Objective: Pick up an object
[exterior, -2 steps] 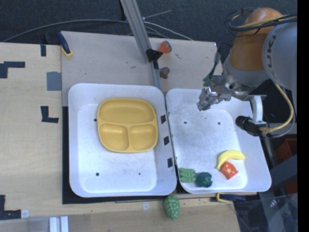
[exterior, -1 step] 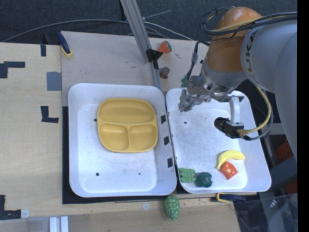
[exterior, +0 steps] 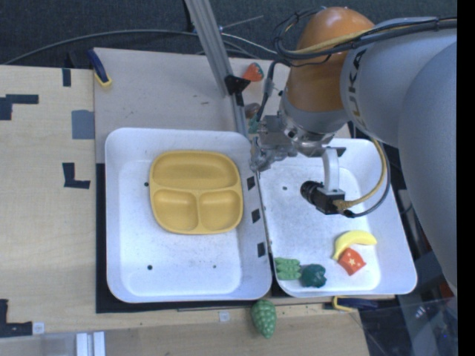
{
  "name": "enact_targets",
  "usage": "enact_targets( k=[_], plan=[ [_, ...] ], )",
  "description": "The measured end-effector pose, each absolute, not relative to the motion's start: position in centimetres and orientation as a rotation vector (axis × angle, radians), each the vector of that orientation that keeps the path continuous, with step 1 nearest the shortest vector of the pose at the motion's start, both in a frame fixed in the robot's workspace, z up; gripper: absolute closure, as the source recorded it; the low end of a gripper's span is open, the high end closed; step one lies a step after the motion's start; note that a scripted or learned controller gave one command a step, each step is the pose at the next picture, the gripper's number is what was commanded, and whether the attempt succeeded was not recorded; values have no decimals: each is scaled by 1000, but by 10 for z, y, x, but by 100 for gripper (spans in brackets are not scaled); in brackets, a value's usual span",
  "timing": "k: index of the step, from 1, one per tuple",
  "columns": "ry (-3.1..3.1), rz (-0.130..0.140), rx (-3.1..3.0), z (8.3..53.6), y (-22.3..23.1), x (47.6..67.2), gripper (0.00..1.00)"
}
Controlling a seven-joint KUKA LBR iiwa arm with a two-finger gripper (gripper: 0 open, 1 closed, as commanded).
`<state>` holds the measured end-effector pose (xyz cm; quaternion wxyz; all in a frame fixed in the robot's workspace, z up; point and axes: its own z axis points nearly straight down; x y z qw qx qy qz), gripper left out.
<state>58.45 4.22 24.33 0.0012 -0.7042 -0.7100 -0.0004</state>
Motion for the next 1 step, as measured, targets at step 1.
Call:
enact_targets(
  k=[1],
  plan=[
    [-2228, 1, -2211, 247, 92, 580, 100]
  ],
)
